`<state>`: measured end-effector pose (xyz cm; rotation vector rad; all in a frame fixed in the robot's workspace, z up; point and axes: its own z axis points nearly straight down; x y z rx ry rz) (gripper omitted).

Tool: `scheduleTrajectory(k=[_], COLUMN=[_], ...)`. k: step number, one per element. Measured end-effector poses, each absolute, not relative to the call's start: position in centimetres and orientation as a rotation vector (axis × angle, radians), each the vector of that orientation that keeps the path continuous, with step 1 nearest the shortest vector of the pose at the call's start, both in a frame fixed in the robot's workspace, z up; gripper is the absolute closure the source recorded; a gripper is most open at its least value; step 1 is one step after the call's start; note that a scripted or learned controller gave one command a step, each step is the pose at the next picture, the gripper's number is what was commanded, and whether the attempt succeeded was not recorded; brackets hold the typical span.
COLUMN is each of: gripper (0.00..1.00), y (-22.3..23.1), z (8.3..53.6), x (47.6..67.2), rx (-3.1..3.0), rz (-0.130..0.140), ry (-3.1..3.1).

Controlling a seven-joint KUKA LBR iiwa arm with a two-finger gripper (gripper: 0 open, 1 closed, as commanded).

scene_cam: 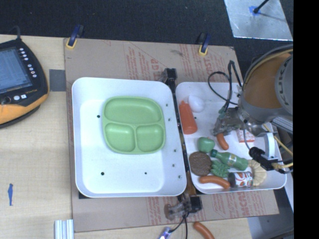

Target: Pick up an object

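Lower edge of frame: a loose sausage-like orange item (204,229) lies on the worktop (35,183), outside both bins, beside a black clamp (192,203).

Right bin (279,183), lower part: candidate objects crowd together. A sausage (214,182), a small red-labelled can (241,179), a brown round patty (200,163), a green bottle (230,159), a green leafy toy (218,170); several touch or overlap. Risk: a descent here catches two items or pushes one against the bin wall.

Mid-right: a green rounded toy (205,144) and a small orange piece (222,142) sit just below the hand (227,126). The hand hangs low over the right bin; finger state: cannot tell, the wrist and cables hide it, and nothing is visibly held. Risk: closing on a rounded toy, which seems likely to squirt out sideways.

Left bin (89,178): one green divided plate (134,124), well apart from the hand.

Upper right bin: orange carrot-shaped piece (187,117) along the left wall, a white round item (196,103) above it. Risk: white on white may be misjudged.

Far upper left: teach pendant (17,81).
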<state>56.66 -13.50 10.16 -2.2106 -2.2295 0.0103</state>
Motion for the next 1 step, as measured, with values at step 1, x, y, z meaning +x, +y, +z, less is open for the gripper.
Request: scheduleTrajectory(k=[1], gripper=[1.0], y=[-7.73], z=[19.29], x=[62.15], rx=[-2.215], rz=[0.0], ry=[-2.226])
